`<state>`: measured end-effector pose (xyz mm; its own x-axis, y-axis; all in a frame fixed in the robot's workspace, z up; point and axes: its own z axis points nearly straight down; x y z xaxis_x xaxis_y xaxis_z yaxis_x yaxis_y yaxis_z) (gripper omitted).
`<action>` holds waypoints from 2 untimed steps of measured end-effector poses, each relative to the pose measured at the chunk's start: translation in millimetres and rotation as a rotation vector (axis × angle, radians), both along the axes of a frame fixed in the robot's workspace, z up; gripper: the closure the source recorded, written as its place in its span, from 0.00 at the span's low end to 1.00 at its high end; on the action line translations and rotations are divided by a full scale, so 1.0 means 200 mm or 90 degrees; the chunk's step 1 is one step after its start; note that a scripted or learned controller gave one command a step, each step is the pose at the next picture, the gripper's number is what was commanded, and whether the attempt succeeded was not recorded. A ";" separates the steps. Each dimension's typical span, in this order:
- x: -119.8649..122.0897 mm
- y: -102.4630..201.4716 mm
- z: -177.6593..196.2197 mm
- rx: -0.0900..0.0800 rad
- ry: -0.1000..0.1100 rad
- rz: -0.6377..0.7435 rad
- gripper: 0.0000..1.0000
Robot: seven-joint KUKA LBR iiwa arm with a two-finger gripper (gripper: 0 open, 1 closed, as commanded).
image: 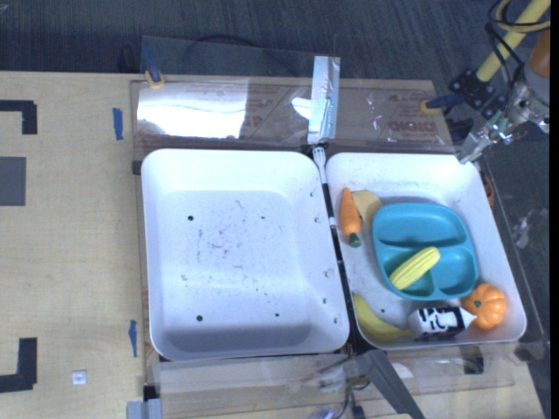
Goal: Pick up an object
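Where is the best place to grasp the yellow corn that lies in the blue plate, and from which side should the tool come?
Probably take the corn across its middle, coming straight down from above. It lies flat and slanted on the blue plate, with its long sides free, so the fingers could close across its narrow width, set square to its length.

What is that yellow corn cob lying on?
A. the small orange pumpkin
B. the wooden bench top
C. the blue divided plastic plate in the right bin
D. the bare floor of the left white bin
C: the yellow corn cob lies slantwise inside the blue divided plastic plate, which sits in the right white bin, apart from the small orange pumpkin.
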<state>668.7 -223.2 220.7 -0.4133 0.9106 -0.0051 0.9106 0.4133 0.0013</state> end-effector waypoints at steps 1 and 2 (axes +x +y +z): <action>0.01 0.00 0.04 -0.002 -0.001 0.001 1.00; 0.01 0.00 0.09 -0.003 -0.002 0.002 1.00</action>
<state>670.9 -223.2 237.9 -0.4159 0.9093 -0.0112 0.9094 0.4160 0.0024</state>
